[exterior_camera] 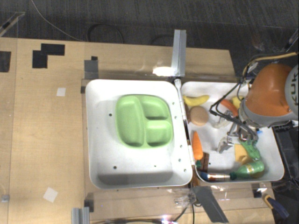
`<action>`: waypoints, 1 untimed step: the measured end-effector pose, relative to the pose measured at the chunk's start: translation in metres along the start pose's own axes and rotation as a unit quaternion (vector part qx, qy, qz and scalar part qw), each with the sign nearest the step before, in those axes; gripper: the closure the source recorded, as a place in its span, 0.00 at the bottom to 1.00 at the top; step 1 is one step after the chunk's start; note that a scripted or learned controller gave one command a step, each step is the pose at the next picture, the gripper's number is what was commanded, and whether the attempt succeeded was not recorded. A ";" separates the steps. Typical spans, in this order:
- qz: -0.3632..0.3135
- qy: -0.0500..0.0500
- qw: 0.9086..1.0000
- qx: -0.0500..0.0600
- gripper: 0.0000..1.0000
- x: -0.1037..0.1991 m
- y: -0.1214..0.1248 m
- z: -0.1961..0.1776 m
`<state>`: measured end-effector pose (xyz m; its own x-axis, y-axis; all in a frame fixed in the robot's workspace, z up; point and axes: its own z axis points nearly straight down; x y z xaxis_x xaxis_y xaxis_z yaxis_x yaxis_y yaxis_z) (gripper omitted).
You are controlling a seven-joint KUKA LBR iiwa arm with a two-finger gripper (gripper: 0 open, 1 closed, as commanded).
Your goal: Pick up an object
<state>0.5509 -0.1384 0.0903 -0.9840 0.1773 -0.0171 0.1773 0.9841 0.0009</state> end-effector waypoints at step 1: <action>0.079 0.002 0.997 0.000 0.00 -0.063 0.033 0.003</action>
<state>0.6191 -0.1167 0.0887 -0.9441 0.3294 -0.0128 0.3294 0.9442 0.0042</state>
